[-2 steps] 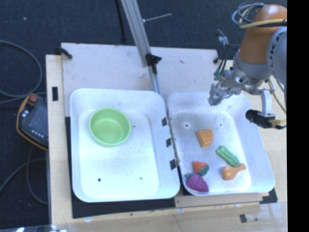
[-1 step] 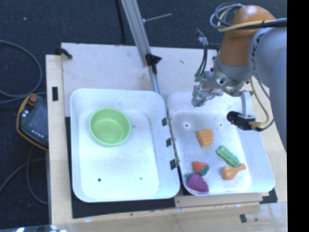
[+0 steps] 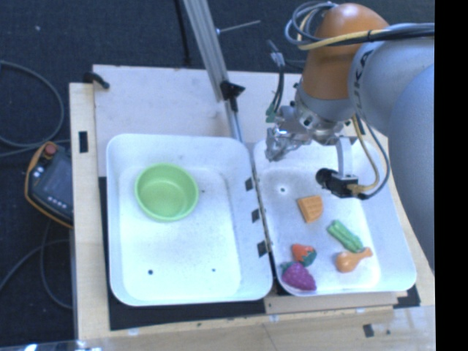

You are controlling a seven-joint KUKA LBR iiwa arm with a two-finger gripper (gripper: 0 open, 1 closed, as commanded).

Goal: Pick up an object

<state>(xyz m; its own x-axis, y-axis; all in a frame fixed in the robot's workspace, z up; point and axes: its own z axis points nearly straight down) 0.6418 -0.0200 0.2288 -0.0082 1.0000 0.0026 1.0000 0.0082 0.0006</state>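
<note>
Above right bin's (image 3: 380, 280) far edge: gripper (image 3: 276, 151), grasp state unclear; no legible writing.

A light green round plastic bowl (image 3: 167, 191) sat in the plain white shallow left bin (image 3: 124, 269). The matching white right bin (image 3: 391, 265) held an orange wedge-shaped toy (image 3: 310, 208), a green ridged toy vegetable (image 3: 344, 235), an orange drumstick-shaped toy (image 3: 352, 259), a red toy with a green top (image 3: 303, 253) and a purple toy grape bunch (image 3: 298, 276). The grey arm (image 3: 398, 86) wore an orange band (image 3: 338, 50).

One fixed camera looks down aslant on both white bins (image 3: 117, 196).
</note>
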